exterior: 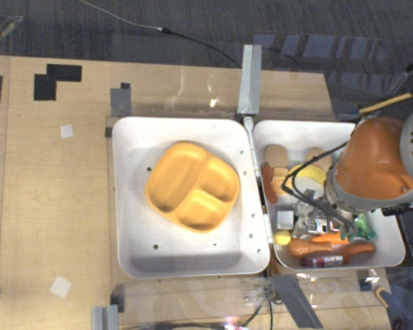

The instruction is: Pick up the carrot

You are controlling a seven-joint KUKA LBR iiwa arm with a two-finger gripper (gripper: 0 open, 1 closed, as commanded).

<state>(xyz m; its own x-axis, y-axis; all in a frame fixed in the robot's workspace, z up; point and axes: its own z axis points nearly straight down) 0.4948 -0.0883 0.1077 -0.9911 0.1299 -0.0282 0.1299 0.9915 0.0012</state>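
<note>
The carrot (pixel 328 238), orange with a green leafy top, lies near the front of the right bin (pixel 398 253) among other toy foods. My gripper (pixel 315 220) hangs low over the bin, just behind and slightly left of the carrot, close to it. The grey and orange wrist (pixel 375 163) covers much of the bin's right half and hides what lies under it.
A yellow divided plate (pixel 193 184) sits in the left bin (pixel 134 253). In the right bin a brown sausage (pixel 330 249) and a dark red piece (pixel 322 260) lie just in front of the carrot. A small yellow fruit (pixel 282 238) is at the left, and tan bread-like pieces (pixel 277 157) are at the back.
</note>
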